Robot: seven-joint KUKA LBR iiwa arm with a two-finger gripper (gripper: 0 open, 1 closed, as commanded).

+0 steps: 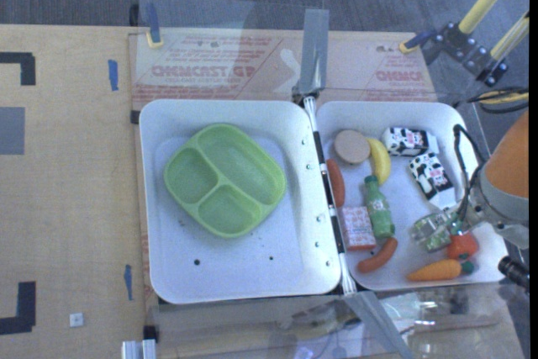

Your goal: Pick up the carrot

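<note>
Lying on its side in the near right corner of the right bin (395,109), the carrot (437,270) is a smooth orange cone, tip pointing left, with a green stub at its right end. Touching it just above: a round red-orange tomato (461,245) with green top. Left of the tomato, a crinkled clear wrapper or bag (433,231) with something green inside; contents unclear.

The gripper (467,213) sits low at the bin's right wall, just above the tomato and beside the wrapper. Can't tell if its fingers are apart or together, as they blur into the clear plastic. Nothing visibly between them.

Rest of the right bin, all plastic toy food by the look:
- 2 sausages, glossy red-orange: one (336,182) along the left wall, one (377,255) curved near the front
- 1 green bottle (378,207), lying down
- 1 small flat carton (356,228), red and white
- 1 banana (380,160), yellow
- 1 round tan disc (352,147), maybe a cookie or bun
- 2 cow-print cartons (407,140), black on white, far right

Left bin (160,265): 1 green plate (224,178), matte, rounded, three compartments, tilted diagonally.

Both bins are shallow white trays, side by side on a wood-tone bench (67,181).
</note>
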